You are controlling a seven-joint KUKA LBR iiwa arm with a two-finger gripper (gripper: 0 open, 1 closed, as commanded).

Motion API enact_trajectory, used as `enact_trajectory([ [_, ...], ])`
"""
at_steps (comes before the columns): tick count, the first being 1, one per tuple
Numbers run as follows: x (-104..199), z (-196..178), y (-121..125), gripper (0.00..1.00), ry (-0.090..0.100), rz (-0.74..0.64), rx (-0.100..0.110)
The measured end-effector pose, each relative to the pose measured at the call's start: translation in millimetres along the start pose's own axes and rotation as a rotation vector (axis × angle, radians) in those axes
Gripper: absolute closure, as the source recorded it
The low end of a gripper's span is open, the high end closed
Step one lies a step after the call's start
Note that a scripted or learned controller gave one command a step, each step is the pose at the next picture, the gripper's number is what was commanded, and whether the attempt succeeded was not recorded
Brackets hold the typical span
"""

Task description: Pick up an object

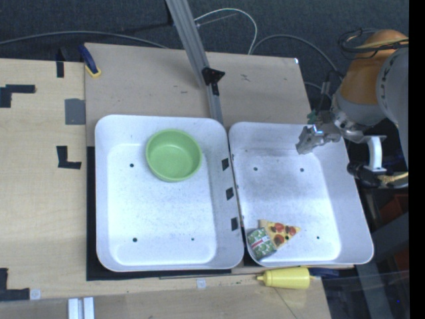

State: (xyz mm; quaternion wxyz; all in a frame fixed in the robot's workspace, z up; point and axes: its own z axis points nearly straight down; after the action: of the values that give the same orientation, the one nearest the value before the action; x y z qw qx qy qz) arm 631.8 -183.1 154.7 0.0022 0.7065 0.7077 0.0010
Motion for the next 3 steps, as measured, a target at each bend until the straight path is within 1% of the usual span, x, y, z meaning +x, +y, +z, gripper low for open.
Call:
enact_trajectory([
  [1,0.1,-53.5,1.5,1.00,0.000,0.000,0.000],
  [2,61.8,-48.8,-2.6,1.00,0.004,-0.005,0.006],
  [3,121.5,-57.6,1.8,1.00,0.004,-0.006,0.005],
])
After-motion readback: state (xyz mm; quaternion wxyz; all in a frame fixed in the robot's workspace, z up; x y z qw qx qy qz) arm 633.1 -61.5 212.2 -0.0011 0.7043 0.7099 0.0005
